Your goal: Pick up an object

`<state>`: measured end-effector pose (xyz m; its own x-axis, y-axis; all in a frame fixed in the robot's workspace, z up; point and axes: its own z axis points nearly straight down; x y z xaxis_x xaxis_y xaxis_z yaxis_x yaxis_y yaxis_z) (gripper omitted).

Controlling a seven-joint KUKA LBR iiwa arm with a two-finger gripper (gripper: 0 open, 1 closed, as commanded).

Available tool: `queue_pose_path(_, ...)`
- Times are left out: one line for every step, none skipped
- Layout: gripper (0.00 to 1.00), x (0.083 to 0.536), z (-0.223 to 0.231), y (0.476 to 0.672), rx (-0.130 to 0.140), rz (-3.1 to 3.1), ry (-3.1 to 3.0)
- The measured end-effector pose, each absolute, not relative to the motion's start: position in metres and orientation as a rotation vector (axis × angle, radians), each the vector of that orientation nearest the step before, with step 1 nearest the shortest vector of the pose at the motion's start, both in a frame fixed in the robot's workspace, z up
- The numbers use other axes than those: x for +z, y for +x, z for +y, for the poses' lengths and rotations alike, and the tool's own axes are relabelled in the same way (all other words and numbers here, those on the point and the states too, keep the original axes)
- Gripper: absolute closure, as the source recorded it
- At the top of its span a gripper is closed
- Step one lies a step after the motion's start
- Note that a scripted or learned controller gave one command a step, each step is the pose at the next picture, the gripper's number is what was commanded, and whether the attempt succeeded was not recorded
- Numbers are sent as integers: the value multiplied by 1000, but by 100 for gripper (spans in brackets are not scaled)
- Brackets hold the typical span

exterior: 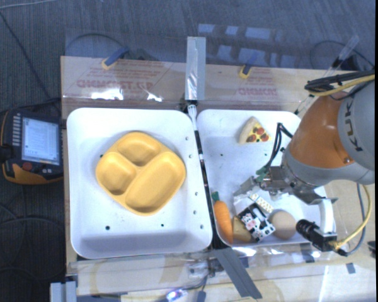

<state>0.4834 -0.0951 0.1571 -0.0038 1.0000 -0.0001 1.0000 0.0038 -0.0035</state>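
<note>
The egg [281, 223] lies at the right bin's [227, 131] front edge, just beside a carrot [223, 221] and a bread piece [240, 231]. It looks smooth, rounded and light, so likely to slip; a hold across its middle seems best. The pizza slice [254, 131] sits near the back edge. The arm bends low over the bin's front right, the gripper [257, 218] down among the items; whether it is spread or closed, I cannot tell.

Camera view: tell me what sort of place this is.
Probably a robotics lab's grasping test bench: a KUKA arm reaches over two white bins, toy food such as a pizza slice lies inside, and a teach pendant sits on carpet.
</note>
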Motion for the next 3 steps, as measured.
queue_pose_path(0,90,-103,487,-8,-2167,-2290)
queue_pose_path(100,100,-101,490,-15,-2174,-2288)
queue_pose_path(100,183,-23,510,8,-1700,-2641)
